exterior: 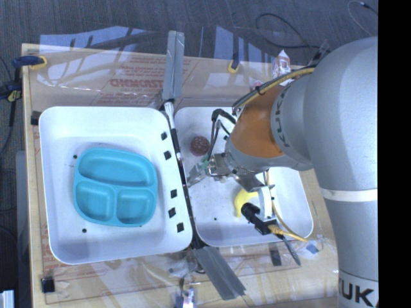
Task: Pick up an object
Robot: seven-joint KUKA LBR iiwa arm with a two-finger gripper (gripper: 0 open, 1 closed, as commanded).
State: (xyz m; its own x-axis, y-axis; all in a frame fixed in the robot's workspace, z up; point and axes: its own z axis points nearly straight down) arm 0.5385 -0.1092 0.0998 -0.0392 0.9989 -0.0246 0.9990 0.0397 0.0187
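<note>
From the camera above the bench, we see the grey arm with its orange band reaching down into the right-hand bin. The pincer sits low over the bin floor near the divider between the two bins; the wrist and cables hide most of it, so we cannot tell how it stands or whether it grips anything.

Just up and to the left of the pincer lies a small round brownish object, apart from it on the white floor. Down and to the right of the pincer, a yellow object lies partly behind black hardware on the arm.

Well to the left of the pincer, across the divider, the left-hand bin holds a blue sectioned plate with three compartments.
</note>
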